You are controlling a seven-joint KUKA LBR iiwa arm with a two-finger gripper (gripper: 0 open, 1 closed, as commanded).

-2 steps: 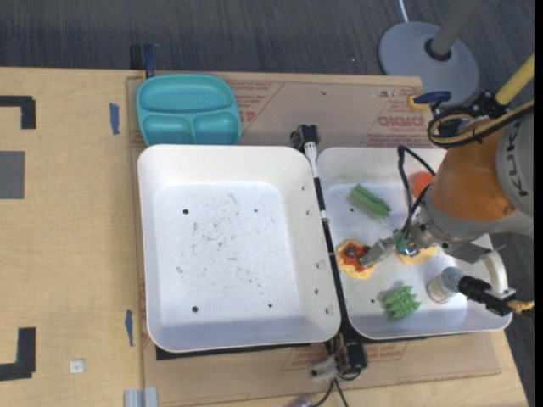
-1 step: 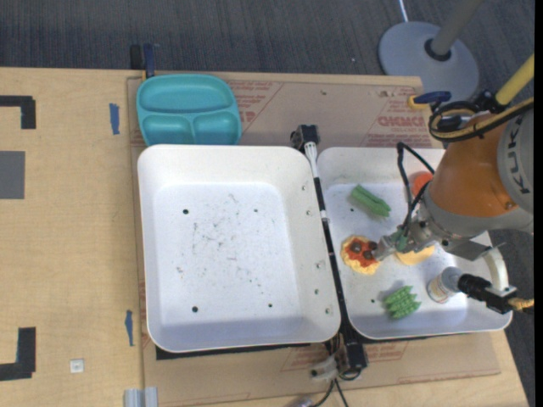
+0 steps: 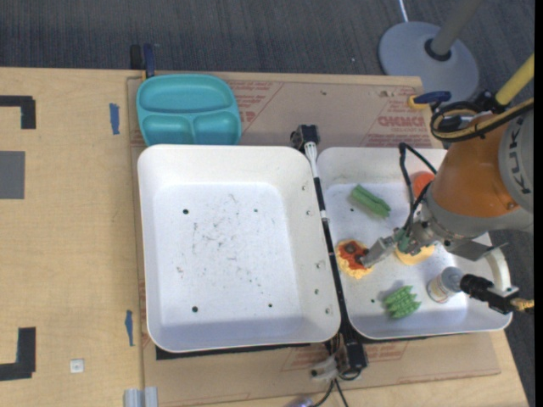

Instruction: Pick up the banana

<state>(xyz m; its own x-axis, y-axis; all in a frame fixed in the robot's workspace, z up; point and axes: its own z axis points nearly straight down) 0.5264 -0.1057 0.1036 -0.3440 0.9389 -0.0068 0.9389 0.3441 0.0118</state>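
**Yellow banana piece beneath the wrist, right bin**

Cardboard-brown bench (image 3: 68,253), nearest edge; black tape marks on its left part.

Left bin (image 3: 161,312): shallow, white, floor scuffed with fine dark marks.

Right bin (image 3: 441,325): shallow, white, touching the left bin along a black clamp rail. Contents, near to far:
- Green ridged item (image 3: 400,302), near the front wall.
- Small round metallic item (image 3: 439,288), just beside it.
- Red-and-yellow item (image 3: 351,255), near the shared rail.
- Banana (image 3: 413,254), a yellow piece partly hidden under the wrist.
- Green oblong item (image 3: 371,200), toward the back.
- Orange item (image 3: 420,181), partly hidden behind the arm.

Gripper (image 3: 399,244): low over the bin, beside the banana; whether the fingers are spread or closed cannot be told.

Arm (image 3: 475,185): orange band, reaching in from the right.

Teal divided tray (image 3: 188,108): behind the left bin.

Grey round stand base (image 3: 428,51): farthest, on the dark floor.
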